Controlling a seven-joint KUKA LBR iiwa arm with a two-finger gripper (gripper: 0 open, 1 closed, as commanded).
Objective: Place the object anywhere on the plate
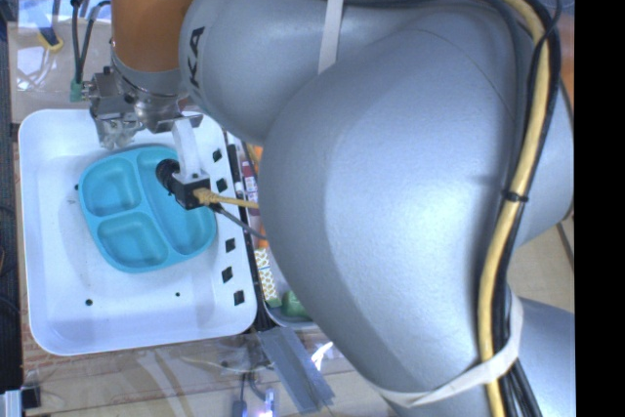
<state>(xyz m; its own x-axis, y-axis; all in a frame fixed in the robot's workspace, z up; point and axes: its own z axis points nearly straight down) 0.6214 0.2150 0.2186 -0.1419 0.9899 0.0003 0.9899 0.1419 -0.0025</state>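
Smooth grey casing of my arm (391,171) bulges closest, a yellow cable (522,142) strapped along it. Beyond my orange band (146,5), my claw (122,127) hangs over the upper rim of the blue moulded three-compartment plate (142,210) in the glossy white left bin (49,308). The object isn't discernible.

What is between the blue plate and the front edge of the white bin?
Just bare white bin floor with a few small dark specks, seen in the camera view below the blue plate.
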